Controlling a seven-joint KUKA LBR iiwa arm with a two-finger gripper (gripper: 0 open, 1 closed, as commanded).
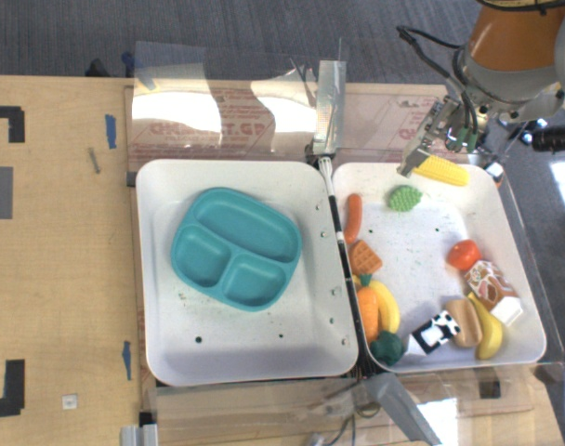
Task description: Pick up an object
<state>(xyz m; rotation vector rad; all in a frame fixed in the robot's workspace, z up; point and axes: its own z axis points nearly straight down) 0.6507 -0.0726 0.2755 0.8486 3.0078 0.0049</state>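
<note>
Yellow corn cob (442, 170) (knobbly, lying flat)

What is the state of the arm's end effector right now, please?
End effector: above the far edge of the right white bin, beside the yellow toy corn cob; open or closed cannot be told, and nothing is seen between its tips.

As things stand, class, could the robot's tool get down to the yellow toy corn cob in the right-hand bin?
Probably yes: the tool hangs just beside the yellow toy corn cob, with nothing lying on top of it.
</note>
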